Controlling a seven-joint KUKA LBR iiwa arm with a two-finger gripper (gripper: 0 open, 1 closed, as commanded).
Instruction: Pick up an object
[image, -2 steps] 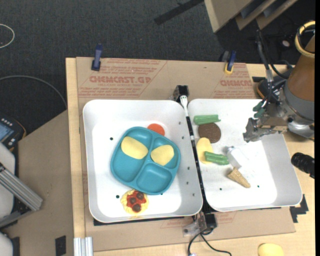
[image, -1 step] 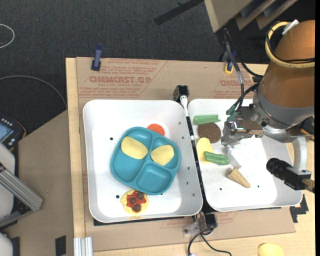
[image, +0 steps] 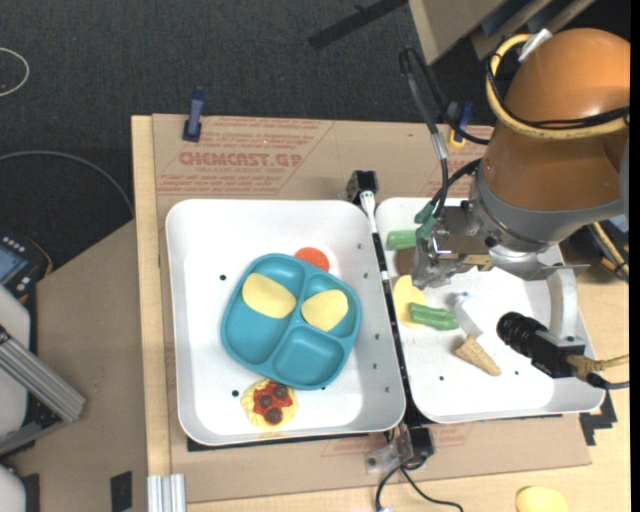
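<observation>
Green pod (image: 432, 317) lies at the left of the right bin (image: 520, 395), a yellow piece (image: 403, 293) just left and a cone (image: 478, 354) near-right of it, with the gripper (image: 436, 272) over its far side, and whether parted or closed I cannot tell.

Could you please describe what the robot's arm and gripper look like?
The arm is a bulky rounded body, orange above grey, with a yellow cable looped over it. The gripper is small, silvery metal, with dark cables running to it.

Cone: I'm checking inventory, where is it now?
In the camera view, the cone lies in the right bin, toward its front, just below and right of the nearer green toy.
</observation>
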